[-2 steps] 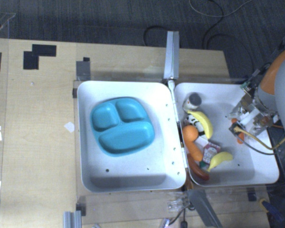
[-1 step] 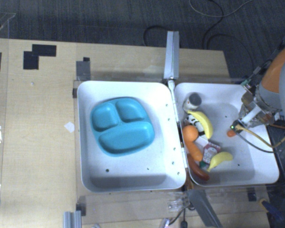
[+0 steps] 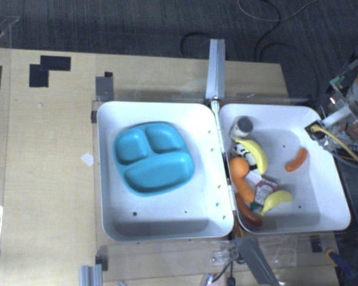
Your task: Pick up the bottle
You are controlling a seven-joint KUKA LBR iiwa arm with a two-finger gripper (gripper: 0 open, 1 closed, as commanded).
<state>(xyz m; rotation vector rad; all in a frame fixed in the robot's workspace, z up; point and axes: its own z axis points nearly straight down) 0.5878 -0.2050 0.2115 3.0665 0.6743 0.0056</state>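
Nearest the lens, left of the jaws: yellow banana [image 3: 275, 200], a small red-and-white carton [image 3: 264, 190] and a dark red piece [image 3: 251, 215] crowd the right bin [image 3: 322, 216] along its left wall.
Carton print: too small to read.
Mid-bin, closer to the jaws: an orange-red sausage [image 3: 296, 159] lies alone on the white floor.
Further left of the jaws: a blue divided plate [image 3: 153, 157] sits in the left bin [image 3: 167, 225].
Jaws: at the right bin's right rim, on the arm [image 3: 352, 115]; whether released or clenched cannot be told, and nothing is seen between them.
Bottle [image 3: 243, 126]: apparently the pale, grey-capped item at the far left corner of the right bin, well apart from the jaws, just beyond a second banana [image 3: 254, 154].
Handling: likely light, stiff plastic with slick, rounded sides; a hold across the body below the cap looks safest.
Bottle label: none legible.
Risk: the nearby wall and banana leave little room.
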